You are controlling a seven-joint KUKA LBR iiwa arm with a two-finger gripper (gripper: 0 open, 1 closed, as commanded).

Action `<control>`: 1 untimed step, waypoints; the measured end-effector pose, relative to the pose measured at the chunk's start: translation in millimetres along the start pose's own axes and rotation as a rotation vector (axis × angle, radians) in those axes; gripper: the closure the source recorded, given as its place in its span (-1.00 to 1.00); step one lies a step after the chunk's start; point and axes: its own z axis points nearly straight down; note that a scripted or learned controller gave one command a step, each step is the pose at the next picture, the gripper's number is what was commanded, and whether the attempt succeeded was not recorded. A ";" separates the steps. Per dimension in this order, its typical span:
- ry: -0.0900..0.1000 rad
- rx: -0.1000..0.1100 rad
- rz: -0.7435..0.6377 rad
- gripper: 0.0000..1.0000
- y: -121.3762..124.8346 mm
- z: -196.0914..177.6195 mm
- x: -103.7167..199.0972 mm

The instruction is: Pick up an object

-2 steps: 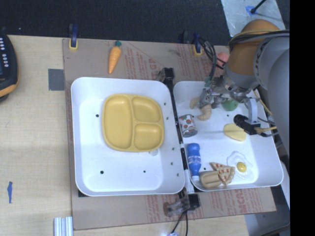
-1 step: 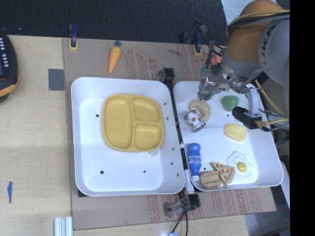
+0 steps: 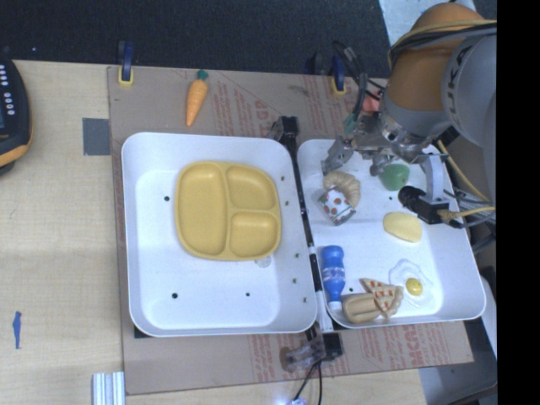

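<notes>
The right bin point(image 3: 447, 256) holds a tan croissant point(image 3: 346, 184), a small red-and-white piece point(image 3: 335, 206), a green round object point(image 3: 393, 175), a yellow lemon-like piece point(image 3: 402, 226), a blue bottle point(image 3: 332, 270), a fried egg point(image 3: 410, 282) and a pizza slice on a bun point(image 3: 372, 300). My gripper point(image 3: 353, 147) hangs over the back left corner of that bin, just behind the croissant. Nothing shows held in it.
The left bin point(image 3: 152, 268) carries a yellow divided plate point(image 3: 228, 209). An orange carrot point(image 3: 196, 98) lies on the cardboard behind it. A black part point(image 3: 419, 202) of the arm reaches over the right bin. Clamps stand at the back edge.
</notes>
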 end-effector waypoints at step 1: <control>-0.002 0.006 0.004 -1.00 25.1 98.2 -35.0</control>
